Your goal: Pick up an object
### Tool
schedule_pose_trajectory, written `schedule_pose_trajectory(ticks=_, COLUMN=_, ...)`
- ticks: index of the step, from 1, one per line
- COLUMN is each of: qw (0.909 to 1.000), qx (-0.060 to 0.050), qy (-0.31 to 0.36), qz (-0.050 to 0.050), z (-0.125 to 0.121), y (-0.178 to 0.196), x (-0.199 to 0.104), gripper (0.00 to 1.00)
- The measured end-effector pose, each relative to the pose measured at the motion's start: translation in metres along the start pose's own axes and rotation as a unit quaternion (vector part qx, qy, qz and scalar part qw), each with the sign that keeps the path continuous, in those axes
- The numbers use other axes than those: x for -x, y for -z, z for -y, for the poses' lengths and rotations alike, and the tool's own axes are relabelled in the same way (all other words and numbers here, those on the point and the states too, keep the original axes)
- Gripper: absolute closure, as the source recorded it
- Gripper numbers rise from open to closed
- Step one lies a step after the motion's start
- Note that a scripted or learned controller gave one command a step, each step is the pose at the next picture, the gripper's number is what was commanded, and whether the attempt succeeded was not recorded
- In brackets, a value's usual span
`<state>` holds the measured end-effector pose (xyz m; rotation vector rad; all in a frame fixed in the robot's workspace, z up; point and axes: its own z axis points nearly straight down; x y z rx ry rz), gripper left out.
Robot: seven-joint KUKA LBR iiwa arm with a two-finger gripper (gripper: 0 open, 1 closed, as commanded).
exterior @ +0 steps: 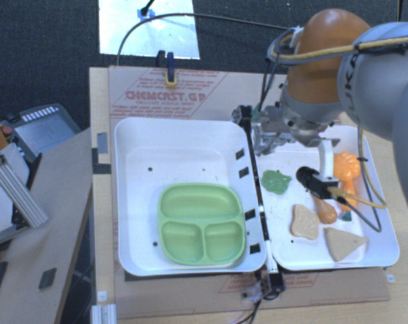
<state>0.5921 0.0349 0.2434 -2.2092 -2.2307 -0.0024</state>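
Note:
My gripper (263, 142) hangs over the far left corner of the right bin (383, 245), close to the wall between the two bins. Nothing shows between its fingers. Just in front of it, on the bin floor, lies a small flat green piece (277, 181). Nearer the front are a tan bread-shaped piece (305, 222) and a pale wedge (344, 243). An orange item (347, 167) lies by the right wall, with a smaller orange-brown piece (327, 212) below it. The arm hides the far right part of this bin.
The left bin (140, 181) holds a green divided tray (201, 223) toward its front right. A small dark bit (346, 215) lies beside the orange-brown piece. Cardboard (190, 93) lies under and behind both bins. A side bench (35, 248) stands to the left.

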Motion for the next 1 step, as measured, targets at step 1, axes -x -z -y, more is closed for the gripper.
schedule_pose_trajectory(ticks=1, qw=1.0, qx=0.0, qy=0.0, qz=0.0, z=0.0164, y=0.0044, x=-0.048, gripper=1.0)
